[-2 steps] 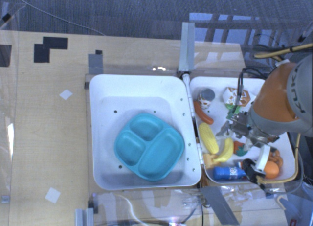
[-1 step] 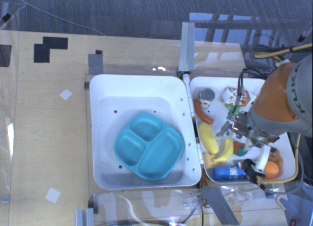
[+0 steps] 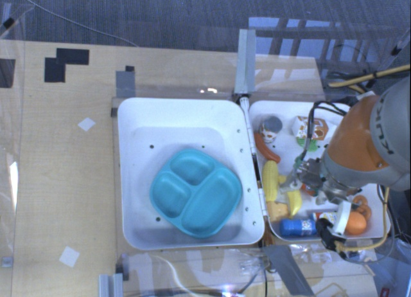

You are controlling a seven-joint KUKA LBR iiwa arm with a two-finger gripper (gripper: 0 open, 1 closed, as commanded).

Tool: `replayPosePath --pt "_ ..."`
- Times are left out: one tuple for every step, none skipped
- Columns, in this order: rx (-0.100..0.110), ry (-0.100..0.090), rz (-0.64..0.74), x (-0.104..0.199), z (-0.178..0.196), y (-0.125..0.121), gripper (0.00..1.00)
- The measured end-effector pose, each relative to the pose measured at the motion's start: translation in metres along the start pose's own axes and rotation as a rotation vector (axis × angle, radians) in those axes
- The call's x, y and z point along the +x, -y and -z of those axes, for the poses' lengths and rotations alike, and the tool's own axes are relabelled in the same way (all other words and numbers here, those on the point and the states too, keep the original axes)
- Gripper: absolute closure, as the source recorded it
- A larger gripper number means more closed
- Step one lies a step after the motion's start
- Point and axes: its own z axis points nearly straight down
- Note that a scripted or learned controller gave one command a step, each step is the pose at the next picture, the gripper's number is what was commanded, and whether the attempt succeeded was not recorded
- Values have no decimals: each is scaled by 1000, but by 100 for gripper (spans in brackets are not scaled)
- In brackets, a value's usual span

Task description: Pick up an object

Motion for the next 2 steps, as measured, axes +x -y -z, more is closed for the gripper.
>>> replayPosePath --pt "-1 -1 0 1 10 -1 100" --pt "-1 1 -116 45 118 -49 100"
